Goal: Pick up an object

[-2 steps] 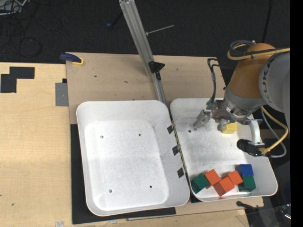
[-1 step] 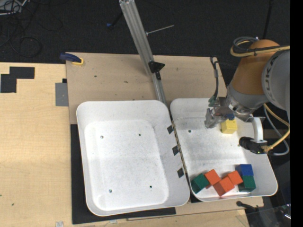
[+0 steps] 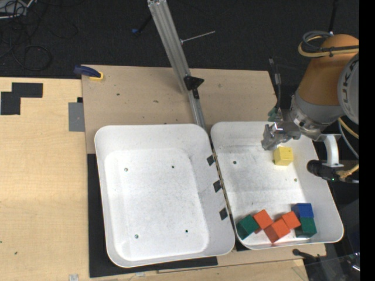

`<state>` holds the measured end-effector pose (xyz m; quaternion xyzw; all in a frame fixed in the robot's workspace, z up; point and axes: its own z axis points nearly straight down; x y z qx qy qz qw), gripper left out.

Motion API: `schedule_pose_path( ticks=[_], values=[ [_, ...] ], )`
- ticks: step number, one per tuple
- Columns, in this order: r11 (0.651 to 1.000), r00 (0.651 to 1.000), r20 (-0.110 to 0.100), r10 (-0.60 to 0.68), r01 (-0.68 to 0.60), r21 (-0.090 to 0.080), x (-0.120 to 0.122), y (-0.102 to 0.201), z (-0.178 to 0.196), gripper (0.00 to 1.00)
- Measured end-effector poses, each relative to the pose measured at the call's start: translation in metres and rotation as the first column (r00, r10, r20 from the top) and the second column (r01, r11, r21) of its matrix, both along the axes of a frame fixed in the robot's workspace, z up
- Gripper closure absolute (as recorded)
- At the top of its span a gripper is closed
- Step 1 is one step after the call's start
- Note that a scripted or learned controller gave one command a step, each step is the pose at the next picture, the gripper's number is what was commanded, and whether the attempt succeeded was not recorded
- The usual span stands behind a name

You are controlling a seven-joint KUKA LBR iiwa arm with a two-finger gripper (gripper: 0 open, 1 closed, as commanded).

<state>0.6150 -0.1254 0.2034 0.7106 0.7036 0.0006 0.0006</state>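
Note:
My gripper (image 3: 272, 138) hangs over the far part of the right bin (image 3: 252, 180), just left of a yellow cube (image 3: 283, 156) that lies on the bin floor. Nothing shows between its fingers. At the bin's near edge sits a cluster of blocks: a green one (image 3: 247, 225), an orange one (image 3: 263, 218), two more orange ones (image 3: 283, 225), a blue one (image 3: 303, 210) and a dark green one (image 3: 307, 227).
The left bin (image 3: 153, 192) lies beside the right one, with black clips (image 3: 215, 185) along the shared rim. A slanted aluminium rail (image 3: 176, 57) rises behind the bins. The arm's orange band (image 3: 325, 75) stands at the far right.

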Motion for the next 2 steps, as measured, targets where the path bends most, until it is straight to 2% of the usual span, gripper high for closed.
schedule_pose_path(
  ticks=[1, 2],
  values=[
    [1.000, 1.000, 0.000, 0.005, -0.005, 0.000, 0.000, -0.001, 0.034, 1.00],
    [1.000, 1.000, -0.002, 0.014, -0.014, 0.002, 0.012, 0.051, 0.039, 1.00]
  ],
)
